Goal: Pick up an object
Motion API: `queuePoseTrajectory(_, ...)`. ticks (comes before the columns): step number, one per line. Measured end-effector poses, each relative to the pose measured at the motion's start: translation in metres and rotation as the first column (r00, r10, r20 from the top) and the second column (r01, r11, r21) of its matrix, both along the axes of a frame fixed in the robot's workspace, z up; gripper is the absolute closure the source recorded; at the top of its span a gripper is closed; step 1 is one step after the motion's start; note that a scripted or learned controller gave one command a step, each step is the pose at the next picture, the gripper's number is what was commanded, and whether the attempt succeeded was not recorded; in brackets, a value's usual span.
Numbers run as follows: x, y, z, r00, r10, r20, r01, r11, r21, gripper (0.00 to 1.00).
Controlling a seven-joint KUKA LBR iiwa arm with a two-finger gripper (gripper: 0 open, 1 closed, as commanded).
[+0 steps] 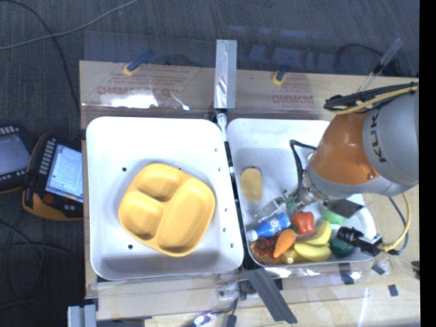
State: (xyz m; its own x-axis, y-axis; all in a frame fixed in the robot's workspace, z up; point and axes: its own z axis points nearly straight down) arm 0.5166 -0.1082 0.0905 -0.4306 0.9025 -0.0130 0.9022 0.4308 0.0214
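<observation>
Jaws [285,204] sit low in the right bin [272,136], at the upper edge of the toy-food heap; from this slanted overhead camera I cannot tell whether they stand apart or together, because the metal parts blur into the clutter beneath them. Nothing can be seen clamped between them.

Camera view, step in hand: the arm [354,157] reaches in from the right and is lowered over the heap, so I judge this to be the approach or closing stage of a grasp. No lift is evident.

Candidate objects lie in the near part of the right bin:
- blue item [271,225], just below the jaws;
- red pepper [304,221], beside it;
- carrot [283,242], touching the blue item;
- bananas [312,244], along the near wall;
- green piece [333,216], partly under the wrist;
- pale yellow piece [251,182], apart from the heap, near the divider.

Left bin [109,142] holds a yellow tray [167,208], well apart from the arm.

Next move, as a judgement: the jaws must close on one item only, most likely the blue item or the pepper, then rise straight. Crowding makes a double pick or a slip likely.

Writing: "KU" reads on the grey arm housing. Red print on the cardboard [143,84] behind the bins is too faint to read. A pendant [58,176] lies on the floor to the left; its screen text is illegible.
</observation>
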Motion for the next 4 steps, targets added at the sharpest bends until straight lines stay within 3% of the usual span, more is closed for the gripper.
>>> queuePoseTrajectory(1,-0.024,0.064,0.09,1.0,-0.006,-0.031,0.007,1.0,0.003,0.0)
queuePoseTrajectory(2,-0.028,0.006,0.042,0.988,-0.154,-0.033,0.154,0.988,0.001,0.0)
queuePoseTrajectory(3,-0.025,0.008,0.006,0.979,-0.206,-0.009,0.206,0.978,0.013,0.0)
queuePoseTrajectory(4,-0.019,0.008,0.019,0.979,-0.205,0.004,0.205,0.979,0.017,1.0)
